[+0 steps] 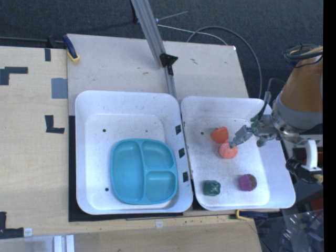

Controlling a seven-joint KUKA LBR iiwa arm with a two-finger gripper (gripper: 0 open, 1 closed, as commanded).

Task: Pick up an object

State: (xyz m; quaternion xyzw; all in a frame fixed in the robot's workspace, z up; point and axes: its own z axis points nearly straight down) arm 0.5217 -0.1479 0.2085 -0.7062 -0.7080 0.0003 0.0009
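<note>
Wooden bench (31,140), two white bins (84,140), jaws (237,139) above pink object (228,151), grip state unclear

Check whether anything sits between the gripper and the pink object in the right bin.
Nothing visible does. The gripper hangs directly at the pink object, near its upper edge. The orange object lies just to the left, close beside both, while the green object and purple object lie well clear toward the front.
</note>
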